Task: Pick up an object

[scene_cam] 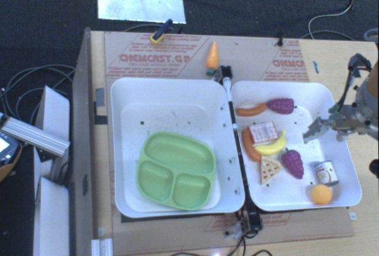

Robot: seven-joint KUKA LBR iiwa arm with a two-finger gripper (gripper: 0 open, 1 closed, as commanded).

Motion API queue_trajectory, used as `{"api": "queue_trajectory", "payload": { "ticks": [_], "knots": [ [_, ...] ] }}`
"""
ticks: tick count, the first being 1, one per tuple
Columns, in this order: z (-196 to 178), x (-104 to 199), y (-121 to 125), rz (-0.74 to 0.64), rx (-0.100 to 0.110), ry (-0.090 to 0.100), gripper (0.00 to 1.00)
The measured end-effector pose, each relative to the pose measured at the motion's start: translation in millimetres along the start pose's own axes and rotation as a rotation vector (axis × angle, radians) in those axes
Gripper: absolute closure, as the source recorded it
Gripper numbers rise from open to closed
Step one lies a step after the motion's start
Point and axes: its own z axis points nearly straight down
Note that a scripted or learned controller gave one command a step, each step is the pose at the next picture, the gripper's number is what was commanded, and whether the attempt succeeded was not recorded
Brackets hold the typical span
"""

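1. Bottom of the frame: in the right bin [346,130], an orange ball [321,194] and a small can [325,172] sit at lower right, with purple grapes [292,163] and a banana [271,145] just left of them.
2. Mid-right: the gripper [314,130] hovers over the right bin's right side. Nothing is visibly between its fingers, and whether the jaws are apart I cannot tell.
3. Risk, as I judge it: the toys are crowded, so a descent could nudge the can or send the ball rolling.
4. Farther left, a green tray [176,170] lies in the left bin [127,101].
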Motion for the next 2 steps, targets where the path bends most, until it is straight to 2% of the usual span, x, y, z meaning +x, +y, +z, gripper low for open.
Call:
{"api": "queue_trajectory", "payload": {
  "ticks": [1, 2],
  "knots": [
    [154.2, 39.9, 51.7, 0.000, 0.004, 0.001, 0.00],
    [166.0, 55.5, 135.2, -0.001, -0.013, -0.001, 0.00]
  ]
}}
